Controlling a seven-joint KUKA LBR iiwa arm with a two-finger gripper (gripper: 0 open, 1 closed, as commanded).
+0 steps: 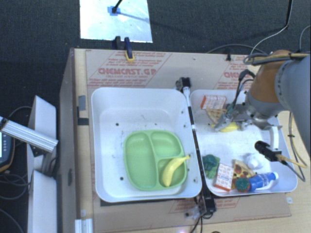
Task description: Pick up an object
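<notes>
The gripper [232,119] hangs over a small yellow plastic toy piece [228,127] at the back of the right white bin [291,178], jaws' state impossible to tell; it looks light, stiff, slippery, best pinched across its narrow middle.

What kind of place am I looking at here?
Probably a robot lab's test bench: a robot arm reaches over two white bins holding toy food such as a banana, with loose cables running across dark carpet.

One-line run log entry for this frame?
gripper: low in right bin, at yellow item | grasp: unconfirmed | banana: on green plate, left bin
</notes>
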